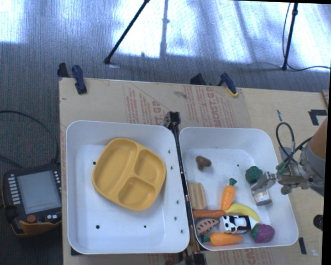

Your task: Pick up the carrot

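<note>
Carrot (228,195) stands left of the gripper (261,189), long axis near-vertical, green top pointing away, tip toward me. Finger state: cannot tell. Count: two carrots, second (226,239) lying crosswise below.

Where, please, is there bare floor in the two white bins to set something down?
Left white bin: bare floor along the near and left edges, around the yellow divided plate. Right white bin: a free strip along the far wall, beyond the brown lump. Its near half is crowded: upright orange carrot, yellow banana, purple fruit.
</note>
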You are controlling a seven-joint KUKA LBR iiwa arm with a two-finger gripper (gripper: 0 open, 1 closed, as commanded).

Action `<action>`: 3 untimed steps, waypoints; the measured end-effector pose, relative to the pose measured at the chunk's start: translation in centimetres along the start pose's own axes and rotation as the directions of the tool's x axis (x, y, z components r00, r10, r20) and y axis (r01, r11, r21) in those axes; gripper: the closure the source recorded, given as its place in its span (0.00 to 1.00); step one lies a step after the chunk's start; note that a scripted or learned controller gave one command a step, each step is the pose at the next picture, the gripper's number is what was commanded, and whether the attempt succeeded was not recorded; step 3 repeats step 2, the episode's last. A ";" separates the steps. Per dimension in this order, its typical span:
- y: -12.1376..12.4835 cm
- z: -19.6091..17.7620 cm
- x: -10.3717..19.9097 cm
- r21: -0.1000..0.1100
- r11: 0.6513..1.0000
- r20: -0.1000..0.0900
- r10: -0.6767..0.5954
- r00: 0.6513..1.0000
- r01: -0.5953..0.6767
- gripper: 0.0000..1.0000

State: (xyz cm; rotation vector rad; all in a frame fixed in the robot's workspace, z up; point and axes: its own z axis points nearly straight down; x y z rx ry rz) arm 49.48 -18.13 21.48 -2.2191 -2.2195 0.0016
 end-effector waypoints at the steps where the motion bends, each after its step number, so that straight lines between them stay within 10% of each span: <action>1: 2.8 12.6 3.8 0.017 0.998 -0.006 0.056 0.998 -0.056 0.00; 2: 3.1 11.1 3.5 0.007 0.998 -0.005 0.062 0.998 -0.062 1.00; 3: 3.1 11.1 3.5 0.007 0.998 -0.005 0.062 0.998 -0.062 1.00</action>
